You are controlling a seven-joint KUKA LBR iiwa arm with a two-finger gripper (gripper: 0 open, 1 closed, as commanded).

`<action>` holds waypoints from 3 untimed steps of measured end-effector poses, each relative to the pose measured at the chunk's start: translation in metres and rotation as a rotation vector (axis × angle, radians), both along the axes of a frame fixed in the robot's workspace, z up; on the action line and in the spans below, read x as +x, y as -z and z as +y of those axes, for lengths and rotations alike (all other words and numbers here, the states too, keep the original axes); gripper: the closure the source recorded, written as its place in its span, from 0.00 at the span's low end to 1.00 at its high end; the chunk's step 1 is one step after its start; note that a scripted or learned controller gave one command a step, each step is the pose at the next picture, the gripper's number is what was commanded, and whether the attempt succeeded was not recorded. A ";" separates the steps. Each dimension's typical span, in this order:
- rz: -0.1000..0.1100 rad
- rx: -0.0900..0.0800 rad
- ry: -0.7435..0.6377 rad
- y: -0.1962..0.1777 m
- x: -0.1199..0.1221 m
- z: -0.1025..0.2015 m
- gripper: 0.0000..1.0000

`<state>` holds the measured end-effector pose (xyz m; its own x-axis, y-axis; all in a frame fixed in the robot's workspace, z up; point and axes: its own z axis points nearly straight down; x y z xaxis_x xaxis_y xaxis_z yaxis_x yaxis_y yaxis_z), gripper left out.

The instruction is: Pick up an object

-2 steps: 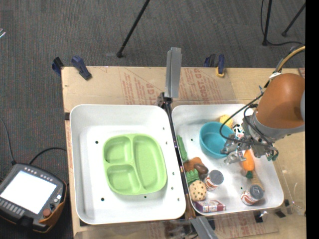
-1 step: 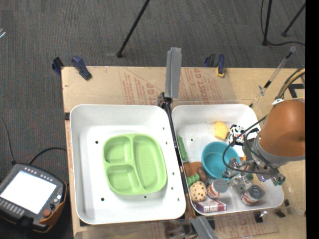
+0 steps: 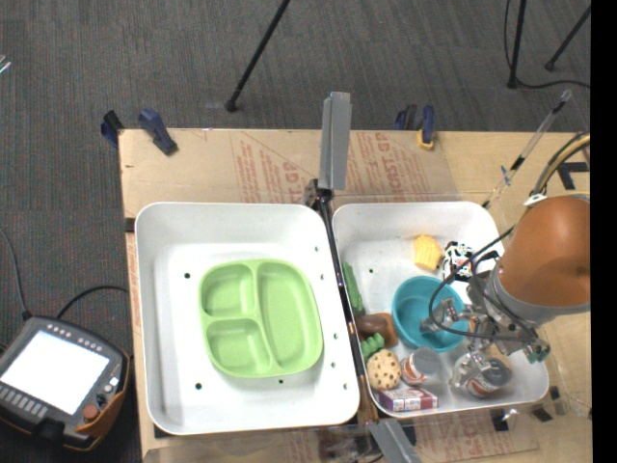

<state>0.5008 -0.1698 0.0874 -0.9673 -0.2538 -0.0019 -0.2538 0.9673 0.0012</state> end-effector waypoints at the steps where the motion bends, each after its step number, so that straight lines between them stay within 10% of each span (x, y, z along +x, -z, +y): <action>1: 0.000 0.002 -0.106 0.000 0.050 0.063 0.00; 3: -0.001 0.000 -0.088 -0.001 0.096 0.081 0.00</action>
<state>0.5964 -0.0888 0.0879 -0.9411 -0.3381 -0.0029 -0.3381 0.9411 0.0012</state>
